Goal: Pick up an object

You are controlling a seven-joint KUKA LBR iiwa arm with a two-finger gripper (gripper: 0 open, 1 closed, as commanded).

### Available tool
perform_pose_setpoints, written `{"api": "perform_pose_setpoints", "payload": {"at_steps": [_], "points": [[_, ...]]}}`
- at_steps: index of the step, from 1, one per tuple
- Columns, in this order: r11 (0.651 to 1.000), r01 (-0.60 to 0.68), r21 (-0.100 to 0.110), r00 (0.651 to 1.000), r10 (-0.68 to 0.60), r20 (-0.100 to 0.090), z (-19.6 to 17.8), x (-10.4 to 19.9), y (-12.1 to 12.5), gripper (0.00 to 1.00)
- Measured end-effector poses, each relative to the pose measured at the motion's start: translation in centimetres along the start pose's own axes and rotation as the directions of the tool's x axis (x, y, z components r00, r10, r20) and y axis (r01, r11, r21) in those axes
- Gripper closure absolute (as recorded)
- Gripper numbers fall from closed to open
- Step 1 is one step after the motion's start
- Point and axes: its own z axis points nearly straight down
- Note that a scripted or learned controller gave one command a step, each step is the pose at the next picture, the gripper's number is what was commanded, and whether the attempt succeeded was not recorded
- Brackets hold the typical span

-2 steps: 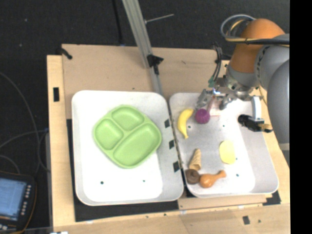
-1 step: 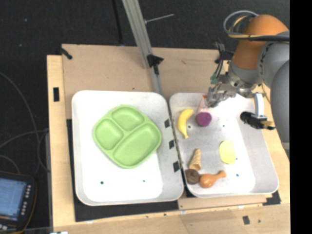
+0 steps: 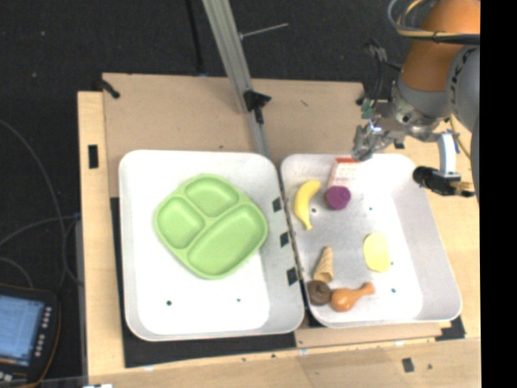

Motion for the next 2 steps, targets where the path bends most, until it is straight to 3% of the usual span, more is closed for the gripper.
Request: {"api": "perform_pose_setpoints", "payload": {"at_steps": [1, 2], "points": [[1.0, 0.001, -0.001, 1.0, -0.001, 0.001, -6.5, -0.1, 0.7, 1.0], [1.0, 0.002, 0.005, 1.0, -0.002, -0.001, -8.3, -0.2, 0.7, 1.0]]}}
